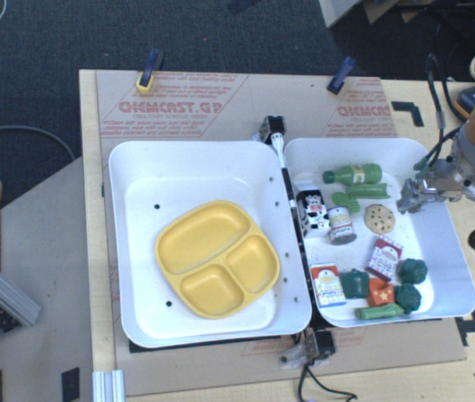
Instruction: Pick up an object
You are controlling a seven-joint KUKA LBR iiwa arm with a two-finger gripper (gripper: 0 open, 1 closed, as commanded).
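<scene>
Left bin (pixel 128 224) held a yellow divided plate (pixel 217 258); right bin (pixel 459 270) held the small toys. The green bottle (pixel 353 174), lying on its side near that bin's far wall, was probably light, rigid and somewhat slick, best pinched across its body. The gripper (pixel 410 198) hung over the right bin's right edge, well apart from the bottle; whether its fingers were spread or pressed together could not be told.

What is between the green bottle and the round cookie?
In the camera view, a long green veggie piece lies between the green bottle and the round cookie, just under the bottle.
</scene>
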